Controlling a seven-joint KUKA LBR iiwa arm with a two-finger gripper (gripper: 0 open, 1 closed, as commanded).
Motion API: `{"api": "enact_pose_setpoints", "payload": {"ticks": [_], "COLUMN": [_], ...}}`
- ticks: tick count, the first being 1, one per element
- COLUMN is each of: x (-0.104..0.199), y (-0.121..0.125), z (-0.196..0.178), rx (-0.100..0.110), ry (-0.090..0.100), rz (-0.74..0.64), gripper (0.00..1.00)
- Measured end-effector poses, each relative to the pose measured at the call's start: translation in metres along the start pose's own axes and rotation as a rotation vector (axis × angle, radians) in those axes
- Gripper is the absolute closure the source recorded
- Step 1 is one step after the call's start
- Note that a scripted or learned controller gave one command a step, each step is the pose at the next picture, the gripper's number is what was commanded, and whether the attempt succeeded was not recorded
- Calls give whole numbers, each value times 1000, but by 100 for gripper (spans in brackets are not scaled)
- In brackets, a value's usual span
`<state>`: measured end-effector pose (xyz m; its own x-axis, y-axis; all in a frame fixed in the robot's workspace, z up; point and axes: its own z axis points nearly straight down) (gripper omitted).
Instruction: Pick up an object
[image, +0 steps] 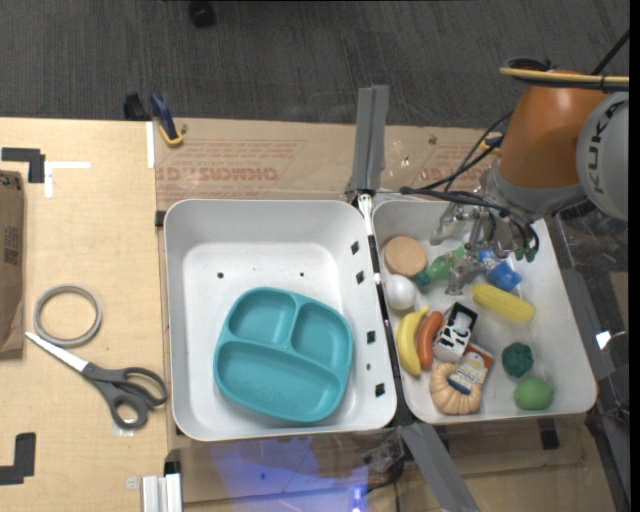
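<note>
the right white plastic bin (575, 345) holds toy food. just below the metal two-finger gripper (487, 243), whose opening i cannot tell, a yellow plastic corn cob (503, 301) lies with its long axis pointing down-right. farther left, the other white bin (190, 300) holds a teal divided plate (285, 355).

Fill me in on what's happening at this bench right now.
A grey KUKA arm with an orange band reaches in from the right, its gripper low over the far end of the right white bin. That bin is crowded with toy food: a yellow corn cob, a yellow banana, a white egg and a green ball. Nothing is visibly held. The left white bin holds a teal divided plate.
</note>
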<state>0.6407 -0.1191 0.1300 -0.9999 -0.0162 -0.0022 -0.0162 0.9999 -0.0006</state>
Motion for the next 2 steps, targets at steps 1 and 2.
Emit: {"api": "enact_pose_setpoints", "payload": {"ticks": [1,2], "x": [41,50], "y": [-27,2], "z": [30,38], "rx": [0,-1], "ry": [-3,0], "rz": [-4,21], "gripper": [0,0]}}
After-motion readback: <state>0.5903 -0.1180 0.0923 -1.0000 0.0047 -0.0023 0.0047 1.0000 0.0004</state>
